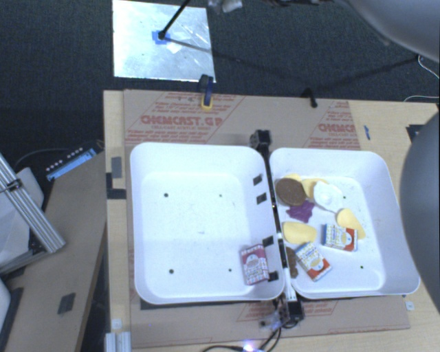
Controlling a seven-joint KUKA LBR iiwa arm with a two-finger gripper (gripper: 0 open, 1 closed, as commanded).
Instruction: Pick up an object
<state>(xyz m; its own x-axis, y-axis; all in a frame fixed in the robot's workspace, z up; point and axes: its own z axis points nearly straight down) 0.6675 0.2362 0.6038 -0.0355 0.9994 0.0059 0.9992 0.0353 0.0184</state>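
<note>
The right bin [385,275] holds a loose cluster of small things. Among them are a brown round cookie [291,190], a white egg-like piece [328,195], a purple scrap [300,210] and a yellow piece [300,232]. Two small red-and-white cartons [339,237] [311,260] also lie there. A small pink-red box [254,264] lies alone in the left bin [185,206], near its front right corner. Blurred grey arm links [421,206] hang high along the right edge and across the top right corner [395,20], away from all the objects.
A black divider with clips [271,206] runs between the bins. The bins rest on a cardboard sheet [227,117] on the bench. A shiny metal plate [161,41] lies on the dark floor behind. An aluminium rail [27,213] stands at the left.
</note>
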